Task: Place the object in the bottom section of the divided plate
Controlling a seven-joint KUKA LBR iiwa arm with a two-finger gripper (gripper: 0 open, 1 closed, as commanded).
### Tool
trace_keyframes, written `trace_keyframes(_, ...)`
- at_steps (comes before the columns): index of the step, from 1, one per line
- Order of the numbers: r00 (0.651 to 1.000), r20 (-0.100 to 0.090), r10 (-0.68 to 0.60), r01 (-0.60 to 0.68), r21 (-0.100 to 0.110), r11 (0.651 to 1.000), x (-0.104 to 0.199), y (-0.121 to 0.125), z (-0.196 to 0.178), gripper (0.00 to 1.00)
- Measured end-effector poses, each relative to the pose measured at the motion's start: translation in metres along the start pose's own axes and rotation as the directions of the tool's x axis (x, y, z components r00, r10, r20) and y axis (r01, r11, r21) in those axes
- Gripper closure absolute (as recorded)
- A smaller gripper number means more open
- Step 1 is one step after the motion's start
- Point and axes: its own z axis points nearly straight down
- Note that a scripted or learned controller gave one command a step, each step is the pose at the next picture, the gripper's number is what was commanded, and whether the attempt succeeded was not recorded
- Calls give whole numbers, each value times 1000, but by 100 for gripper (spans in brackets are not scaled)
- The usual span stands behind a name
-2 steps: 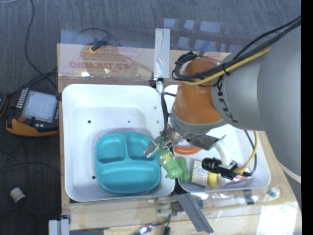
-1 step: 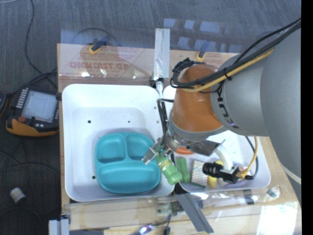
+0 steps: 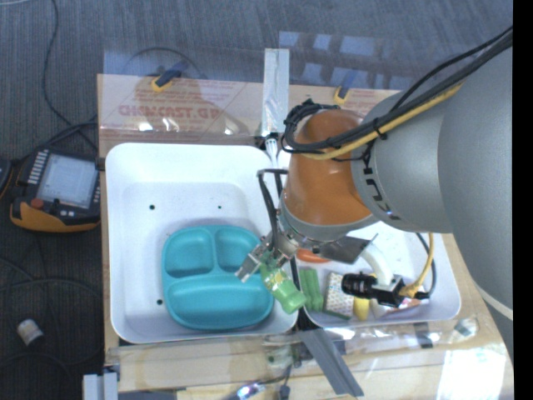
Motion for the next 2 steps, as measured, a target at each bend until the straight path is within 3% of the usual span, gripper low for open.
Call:
trace_keyframes(1, 922, -2, 387, -387, 2, 922, 8, 5, 1, 100)
trace_keyframes(2, 872, 0, 489, -489, 3, 872, 56, 45, -1, 100)
